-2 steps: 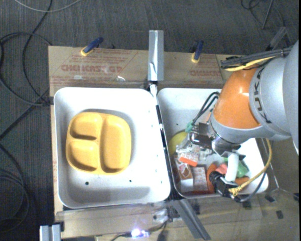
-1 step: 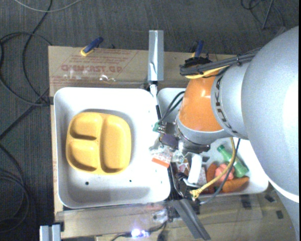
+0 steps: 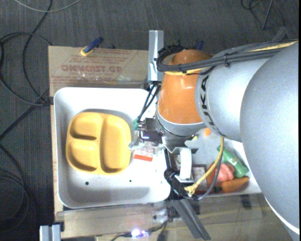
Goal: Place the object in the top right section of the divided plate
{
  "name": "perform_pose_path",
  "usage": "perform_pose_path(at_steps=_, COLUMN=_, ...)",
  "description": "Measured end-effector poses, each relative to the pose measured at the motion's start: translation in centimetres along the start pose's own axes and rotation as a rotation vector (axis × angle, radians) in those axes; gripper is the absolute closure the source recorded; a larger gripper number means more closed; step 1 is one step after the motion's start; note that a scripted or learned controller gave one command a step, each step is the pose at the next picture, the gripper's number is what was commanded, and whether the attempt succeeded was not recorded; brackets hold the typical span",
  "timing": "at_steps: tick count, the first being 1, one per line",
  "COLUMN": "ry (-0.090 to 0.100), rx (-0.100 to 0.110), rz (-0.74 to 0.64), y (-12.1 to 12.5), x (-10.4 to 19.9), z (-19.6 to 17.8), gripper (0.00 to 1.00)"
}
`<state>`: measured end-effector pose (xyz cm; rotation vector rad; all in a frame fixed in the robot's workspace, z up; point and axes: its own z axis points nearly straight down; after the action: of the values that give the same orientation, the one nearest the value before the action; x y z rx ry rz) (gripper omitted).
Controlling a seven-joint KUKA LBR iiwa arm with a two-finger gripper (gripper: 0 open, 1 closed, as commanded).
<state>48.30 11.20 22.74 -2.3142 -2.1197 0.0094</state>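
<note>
A yellow divided plate (image 3: pixel 98 141) lies in the left white bin (image 3: pixel 105 190), with two small sections on its left and one long section on its right. My gripper (image 3: pixel 144 134) hangs just past the plate's right rim, over the left bin's right side. A small red and white object (image 3: pixel 143 154) sits right below the gripper; whether it is held or lying on the bin floor I cannot tell. A bit of green (image 3: pixel 136 124) shows at the gripper's left edge.
The grey and orange arm (image 3: pixel 183 97) covers most of the right bin. At that bin's lower right lie a green item (image 3: pixel 233 161), a pinkish red item (image 3: pixel 224 173) and an orange carrot-like item (image 3: pixel 235 185). A cardboard sheet (image 3: pixel 90 69) lies behind the left bin.
</note>
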Motion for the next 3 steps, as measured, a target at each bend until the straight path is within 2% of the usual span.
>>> perform_pose_path(at_steps=1, ry=-0.002, rx=0.000, rz=-0.187, y=-0.6, x=7.2, z=1.6, gripper=1.00)
perform_pose_path(at_steps=2, ry=-0.004, rx=-0.004, rz=-0.044, y=4.4, x=6.2, z=-5.8, gripper=1.00)
perform_pose_path(at_steps=3, ry=-0.002, rx=0.001, rz=-0.082, y=0.8, x=0.5, z=2.8, gripper=1.00)
